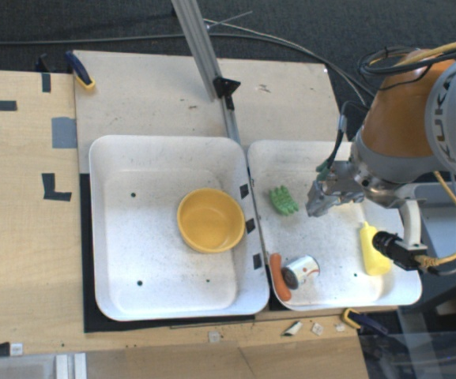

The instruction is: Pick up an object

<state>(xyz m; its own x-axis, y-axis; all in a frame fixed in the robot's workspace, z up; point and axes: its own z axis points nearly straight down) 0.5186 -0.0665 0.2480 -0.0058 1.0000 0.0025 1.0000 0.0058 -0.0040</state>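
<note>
2 bins: gripper (320, 204), state unclear, beside green toy (284, 200); yellow bowl (210, 220) apart.

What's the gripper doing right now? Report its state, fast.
Gripper: over the right bin, beside the green toy; open or shut cannot be told, nothing seen held.

A round yellow plastic bowl (210, 220) sits in the left shallow white bin (109, 212); the right shallow white bin (334, 290) holds a ridged green plastic toy (284, 200) far-left, an orange carrot-shaped toy (279, 278) near-left, and a yellow plastic block (374, 253) right.

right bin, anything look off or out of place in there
Mostly ordinary. The orange carrot-like piece lies against the right bin's left wall, partly up the rim rather than flat. A small metal cup lies tipped on its side beside it.
</note>
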